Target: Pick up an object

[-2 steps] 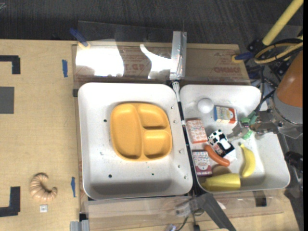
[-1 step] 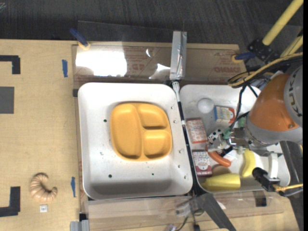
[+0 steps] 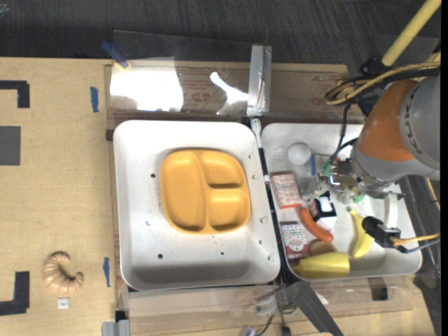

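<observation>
Arm: grey, orange band (image 3: pixel 383 128) above the wrist, reaching in from the right over the right bin (image 3: pixel 280 136).
Gripper (image 3: pixel 336 179): low among the clutter; open or closed cannot be told from this angle.
Candidate objects: white ball (image 3: pixel 299 152), red-and-white packet (image 3: pixel 286 190), orange carrot-like piece (image 3: pixel 315 224), banana (image 3: pixel 360 236), yellow block (image 3: pixel 324 263), all in the right bin.
Left bin (image 3: pixel 133 208): holds a yellow divided tray (image 3: pixel 205 190).
Bench (image 3: pixel 49 187): a tan curled toy (image 3: pixel 63 271) lies well apart from both bins.
Risk: objects lie touching or just beside one another, so a closing grip may catch two, or nudge one aside and take none.
Risk: cables (image 3: pixel 364 82) near the wrist could snag.
Edges: bin walls close in on the right and front.
Open room: little around the gripper; more near the ball.
</observation>
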### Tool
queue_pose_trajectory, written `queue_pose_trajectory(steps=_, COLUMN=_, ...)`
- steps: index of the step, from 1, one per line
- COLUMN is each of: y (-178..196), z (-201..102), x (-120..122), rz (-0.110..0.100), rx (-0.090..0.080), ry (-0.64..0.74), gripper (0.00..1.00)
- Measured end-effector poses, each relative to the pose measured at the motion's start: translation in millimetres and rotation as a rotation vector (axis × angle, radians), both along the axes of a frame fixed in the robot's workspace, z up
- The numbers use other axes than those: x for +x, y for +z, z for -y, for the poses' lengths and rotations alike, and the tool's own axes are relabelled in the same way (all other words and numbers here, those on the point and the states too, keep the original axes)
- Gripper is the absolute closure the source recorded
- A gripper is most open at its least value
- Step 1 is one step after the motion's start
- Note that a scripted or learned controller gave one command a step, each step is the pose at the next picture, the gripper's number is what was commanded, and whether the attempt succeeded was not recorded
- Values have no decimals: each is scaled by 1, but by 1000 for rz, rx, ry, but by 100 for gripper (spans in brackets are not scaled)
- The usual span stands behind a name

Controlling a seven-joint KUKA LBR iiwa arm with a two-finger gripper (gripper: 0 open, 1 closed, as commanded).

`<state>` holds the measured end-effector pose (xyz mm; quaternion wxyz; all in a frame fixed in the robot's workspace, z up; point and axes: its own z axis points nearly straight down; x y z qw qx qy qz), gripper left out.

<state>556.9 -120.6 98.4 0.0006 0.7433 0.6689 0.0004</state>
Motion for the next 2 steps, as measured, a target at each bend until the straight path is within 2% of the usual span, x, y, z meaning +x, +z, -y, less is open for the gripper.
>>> queue_pose_trajectory(steps=1, y=12, z=-10, x=-16, rz=-3, rx=2, ry=191, gripper=0)
queue_pose_trajectory(steps=2, y=-11, z=-2, x=7, rz=6, rx=-2, ry=181, gripper=0)
